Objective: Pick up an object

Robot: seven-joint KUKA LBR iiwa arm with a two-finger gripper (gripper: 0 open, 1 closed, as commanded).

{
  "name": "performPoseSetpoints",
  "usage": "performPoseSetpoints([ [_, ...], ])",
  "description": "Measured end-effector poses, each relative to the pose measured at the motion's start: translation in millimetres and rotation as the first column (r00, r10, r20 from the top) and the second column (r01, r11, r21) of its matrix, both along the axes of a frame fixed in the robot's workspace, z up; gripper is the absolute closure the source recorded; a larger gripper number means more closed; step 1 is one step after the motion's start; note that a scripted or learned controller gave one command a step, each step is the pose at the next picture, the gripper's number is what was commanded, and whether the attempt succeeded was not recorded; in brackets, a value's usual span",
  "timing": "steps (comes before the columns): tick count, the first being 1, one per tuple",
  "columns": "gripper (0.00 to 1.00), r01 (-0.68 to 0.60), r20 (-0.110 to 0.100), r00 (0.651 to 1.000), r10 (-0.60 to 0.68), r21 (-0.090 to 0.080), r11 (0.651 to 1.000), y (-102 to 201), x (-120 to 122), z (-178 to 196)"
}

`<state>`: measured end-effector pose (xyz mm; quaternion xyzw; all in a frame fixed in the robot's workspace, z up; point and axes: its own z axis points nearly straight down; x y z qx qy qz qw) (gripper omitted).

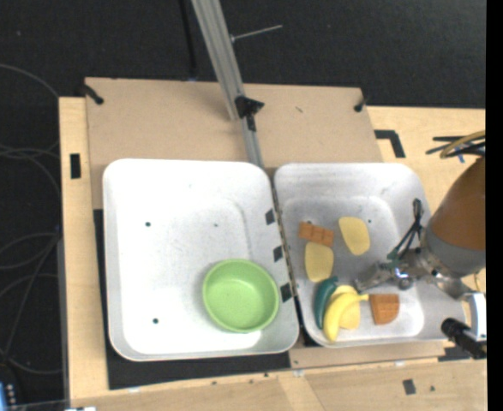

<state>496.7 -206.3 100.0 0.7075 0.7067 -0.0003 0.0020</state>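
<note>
The right bin [345,181] holds several small items. A yellow banana [345,309] lies at the front beside a teal piece [323,296]. An orange block [385,308] sits just right of the banana. Further back are two pale yellow pieces [354,235] [319,262] and a small orange-brown piece [315,233]. My gripper [374,277] reaches in from the right, low over the bin, just above the orange block and the banana's upper end. Nothing can be seen held in it. The arm's orange band [464,205] and grey wrist [452,253] hang over the bin's right rim.
The left bin [165,221] holds a green bowl [240,294] near its front right corner. A slanted metal pole [221,50] rises behind the bins, its base meeting the bench between them. Cables lie on the dark floor at the left.
</note>
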Motion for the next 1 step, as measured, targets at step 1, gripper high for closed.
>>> performPoseSetpoints([
  [1, 1.00, 0.003, 0.004, 1.000, -0.003, 0.001, 1.000, -0.1, 1.2, 12.0],
])
